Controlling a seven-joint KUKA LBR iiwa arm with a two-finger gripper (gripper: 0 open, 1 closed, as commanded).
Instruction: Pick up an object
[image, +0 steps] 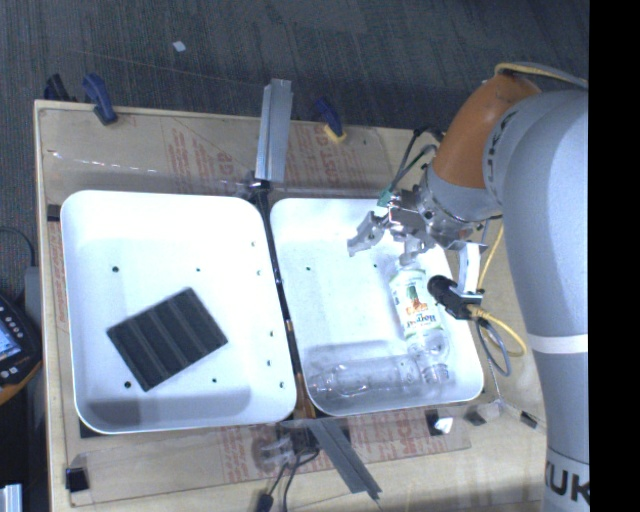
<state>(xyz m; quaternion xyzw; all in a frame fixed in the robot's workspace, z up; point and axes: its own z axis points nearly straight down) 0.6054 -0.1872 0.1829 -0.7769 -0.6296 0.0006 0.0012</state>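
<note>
Tool (392, 238) spread wide, unladen, above right bin (330, 300) far edge; labelled bottle (418, 310) just beside.

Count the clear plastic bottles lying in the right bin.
2. One labelled bottle lies lengthwise near the right wall, just below the claw; one clear bottle lies across the bin's near end. The arm may hide more.
</note>
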